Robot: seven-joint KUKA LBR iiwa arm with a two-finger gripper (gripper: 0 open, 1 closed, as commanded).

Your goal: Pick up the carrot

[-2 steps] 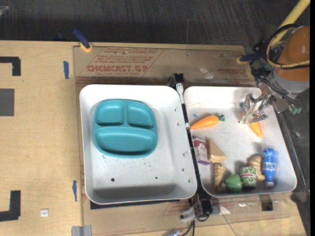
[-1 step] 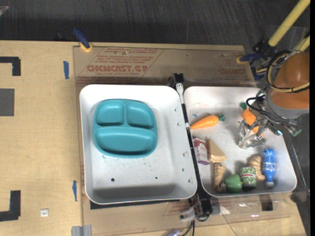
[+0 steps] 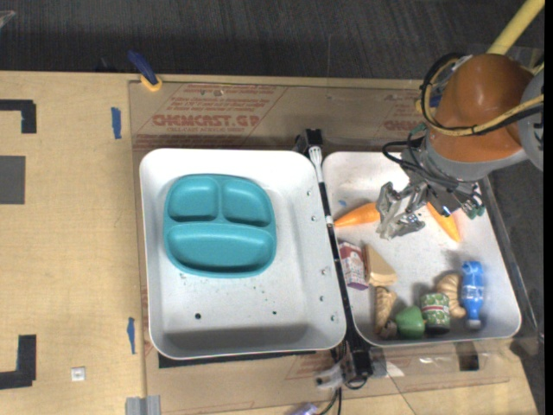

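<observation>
The carrot [image 3: 356,216] is orange and lies in the right bin [image 3: 497,232], near its left wall, with its thin tip pointing left. My gripper [image 3: 399,213] hangs low over the bin, right at the carrot's thick right end. The view does not settle whether it touches the carrot. The carrot rests on the bin floor. The grey arm with its orange band [image 3: 479,102] reaches in from the upper right.
A second orange piece [image 3: 448,224] lies just right of the gripper. The bin's front holds a wrapped packet [image 3: 352,263], a beige wedge [image 3: 380,271], a green pepper [image 3: 410,321], a small can [image 3: 436,309] and a blue bottle [image 3: 471,289]. A teal divided plate [image 3: 220,225] sits in the left bin [image 3: 173,318].
</observation>
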